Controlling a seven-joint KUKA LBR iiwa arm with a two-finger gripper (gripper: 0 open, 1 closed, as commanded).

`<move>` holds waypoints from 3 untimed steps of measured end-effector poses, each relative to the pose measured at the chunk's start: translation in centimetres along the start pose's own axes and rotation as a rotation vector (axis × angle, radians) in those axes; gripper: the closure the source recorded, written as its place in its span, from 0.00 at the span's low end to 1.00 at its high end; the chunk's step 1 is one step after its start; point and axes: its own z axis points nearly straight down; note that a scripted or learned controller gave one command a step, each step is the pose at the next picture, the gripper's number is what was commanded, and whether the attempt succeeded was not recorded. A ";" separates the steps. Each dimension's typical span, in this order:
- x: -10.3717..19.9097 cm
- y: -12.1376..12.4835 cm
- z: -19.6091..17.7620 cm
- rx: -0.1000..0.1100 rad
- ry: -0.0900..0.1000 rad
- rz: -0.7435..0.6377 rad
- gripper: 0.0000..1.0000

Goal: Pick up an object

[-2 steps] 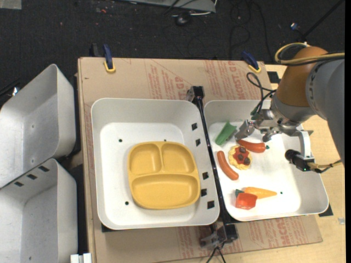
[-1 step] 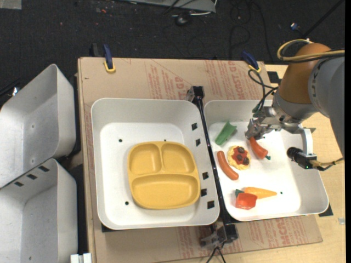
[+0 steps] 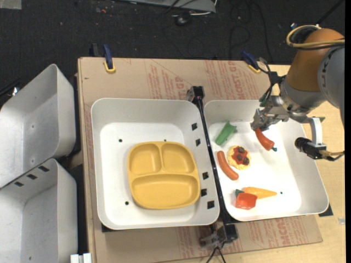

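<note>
Nearest the camera, a red pepper piece [image 3: 246, 201] and carrot [image 3: 260, 192] lie loose in the right bin [image 3: 307, 169], with a sausage [image 3: 227, 165] and pizza slice [image 3: 240, 156] beyond them. My gripper [image 3: 263, 126] hangs over the red chili [image 3: 264, 139], apparently clamped on its upper end; lift unconfirmed. Left of the chili lies a green piece [image 3: 225, 132].

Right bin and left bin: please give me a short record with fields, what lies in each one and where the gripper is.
left bin: yellow tray with three compartments
right bin: green piece, sausage, small pizza, carrot, red pepper, red chili
gripper: over the right bin's back part, just above the red chili
grip: the chili's upper end sits at the fingertips; a hold cannot be confirmed
arm: reaches in from the right
</note>
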 end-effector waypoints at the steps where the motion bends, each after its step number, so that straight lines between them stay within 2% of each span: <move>1: 0.8 0.0 -4.7 -0.001 0.000 -0.001 1.00; 2: 0.7 0.2 -10.1 -0.002 -0.001 -0.001 1.00; 3: 5.3 -1.0 -10.6 0.005 0.003 -0.005 1.00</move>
